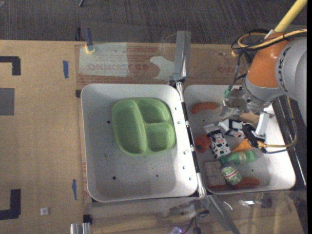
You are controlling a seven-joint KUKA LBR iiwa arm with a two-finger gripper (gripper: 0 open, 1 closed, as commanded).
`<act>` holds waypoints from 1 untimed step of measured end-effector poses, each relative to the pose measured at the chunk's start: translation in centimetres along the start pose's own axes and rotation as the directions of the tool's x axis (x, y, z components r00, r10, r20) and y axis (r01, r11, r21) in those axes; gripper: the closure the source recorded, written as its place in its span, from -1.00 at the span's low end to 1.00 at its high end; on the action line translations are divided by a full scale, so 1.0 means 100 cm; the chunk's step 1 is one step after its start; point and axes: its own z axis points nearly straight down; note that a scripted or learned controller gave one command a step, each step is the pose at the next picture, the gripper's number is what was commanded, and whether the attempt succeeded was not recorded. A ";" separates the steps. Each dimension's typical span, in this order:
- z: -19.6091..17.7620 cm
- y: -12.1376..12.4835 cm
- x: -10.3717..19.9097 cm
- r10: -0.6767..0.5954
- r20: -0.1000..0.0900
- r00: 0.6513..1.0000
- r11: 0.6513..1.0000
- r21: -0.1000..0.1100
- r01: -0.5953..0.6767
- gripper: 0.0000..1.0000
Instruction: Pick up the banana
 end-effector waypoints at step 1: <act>-0.229 0.030 0.069 -0.047 0.002 0.999 0.999 0.004 0.047 1.00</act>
